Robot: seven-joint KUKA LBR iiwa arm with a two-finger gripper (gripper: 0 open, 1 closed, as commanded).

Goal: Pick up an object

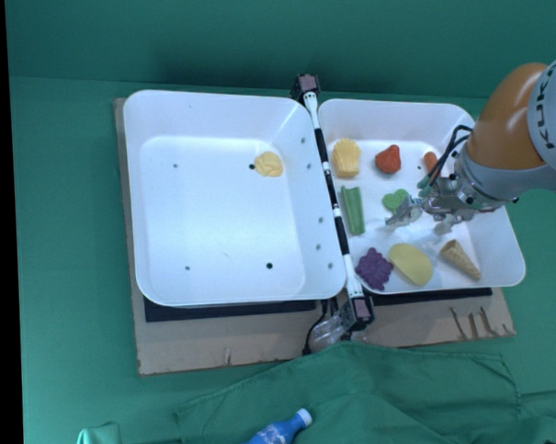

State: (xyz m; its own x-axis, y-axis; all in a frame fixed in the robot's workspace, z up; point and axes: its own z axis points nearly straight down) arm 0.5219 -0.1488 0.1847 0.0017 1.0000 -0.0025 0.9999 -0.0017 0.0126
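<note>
My gripper hangs over the middle of the right bin, open, with bare bin floor between its fingers. One fingertip sits just below a small green leaf-shaped toy. Below the gripper lie a yellow lemon-like piece and an ice cream cone. A purple grape bunch, a green celery stick, a yellow corn piece and a red strawberry lie around it. An orange piece is half hidden by the wrist.
The left bin holds one small yellow piece near its far right corner. A black hinge bar runs between the bins. Green cloth and a blue bottle lie in front of the bench.
</note>
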